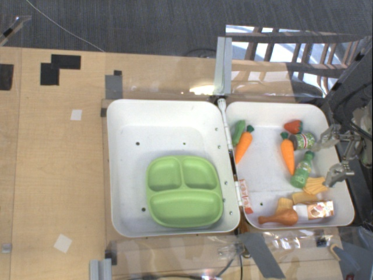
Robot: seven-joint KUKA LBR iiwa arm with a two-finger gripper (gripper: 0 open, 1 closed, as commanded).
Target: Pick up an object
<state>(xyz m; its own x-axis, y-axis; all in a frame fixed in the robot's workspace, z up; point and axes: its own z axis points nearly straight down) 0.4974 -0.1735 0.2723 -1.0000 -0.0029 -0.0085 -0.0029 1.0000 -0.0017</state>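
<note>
Two shallow white bins are seen side by side on the bench, and of the task nothing can be judged done: no object is raised, and every toy lies on a bin floor. The left bin is taken up largely by a green divided plate, set toward its near right corner; its three compartments hold nothing that can be made out. The right bin carries the candidates for picking. Along its left wall a carrot is laid at a slant, with a green vegetable just beside its leafy end. Toward the right, a second carrot is laid nearly upright in the view, with a strawberry and a small can near its top, and a green bottle just beside its lower end. Near the front wall a drumstick, a small carton and some pale yellow pieces are crowded together. The gripper is found at the right rim of this bin, near the bottle and the can; its fingers appear spread apart and nothing is seen between them, though their metal is partly lost against the clutter. The whole pick is judged to remain: a descent onto one object, a closing, and a lift. The bottle and the can are judged the nearest targets, but their crowding may hinder a clean grasp.
</note>
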